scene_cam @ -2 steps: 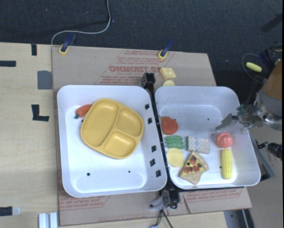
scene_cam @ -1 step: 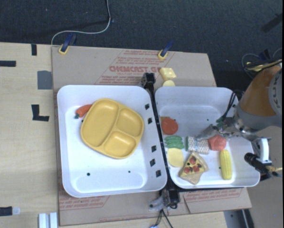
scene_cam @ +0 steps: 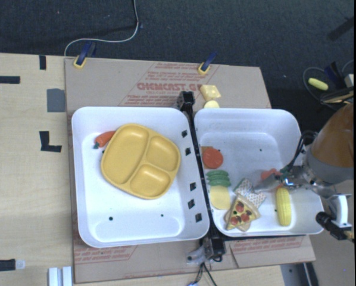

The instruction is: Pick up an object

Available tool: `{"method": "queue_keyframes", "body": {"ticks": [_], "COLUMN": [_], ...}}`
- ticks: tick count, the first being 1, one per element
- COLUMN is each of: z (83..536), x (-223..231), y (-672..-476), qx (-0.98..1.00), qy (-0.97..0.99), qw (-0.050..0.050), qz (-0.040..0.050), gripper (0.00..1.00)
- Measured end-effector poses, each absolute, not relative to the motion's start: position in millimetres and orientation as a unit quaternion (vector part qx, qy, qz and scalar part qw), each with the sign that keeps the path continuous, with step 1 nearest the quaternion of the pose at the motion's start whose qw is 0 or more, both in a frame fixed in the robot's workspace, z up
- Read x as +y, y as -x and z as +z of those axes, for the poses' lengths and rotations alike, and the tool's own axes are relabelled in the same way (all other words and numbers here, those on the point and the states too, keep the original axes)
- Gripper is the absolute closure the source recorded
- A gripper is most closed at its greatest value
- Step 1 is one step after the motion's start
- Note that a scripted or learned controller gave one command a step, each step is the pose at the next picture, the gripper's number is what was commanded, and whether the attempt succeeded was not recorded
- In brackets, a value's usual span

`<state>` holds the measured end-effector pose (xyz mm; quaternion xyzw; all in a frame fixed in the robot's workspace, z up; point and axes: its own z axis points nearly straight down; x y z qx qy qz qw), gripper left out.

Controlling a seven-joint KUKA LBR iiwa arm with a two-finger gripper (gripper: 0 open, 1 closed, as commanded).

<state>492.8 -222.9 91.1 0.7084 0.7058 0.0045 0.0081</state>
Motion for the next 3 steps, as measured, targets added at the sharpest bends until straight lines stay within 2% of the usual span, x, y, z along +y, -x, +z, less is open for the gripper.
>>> {"method": "queue_keyframes", "body": {"ticks": [1,2,3], "z": [89.2,100.8,99.8], "x": [-173.9,-172.0,-172.1], "y": [-537.0,-537.8,-537.3], "qx": [0.709,0.708,0.708], "qy": [-0.705,-0.706,-0.706], "qw": [0.005,0.002,0.002], "qz": [0.0015,0.0054,0.0049], "gripper": [0.0,1.0,0.0]}}
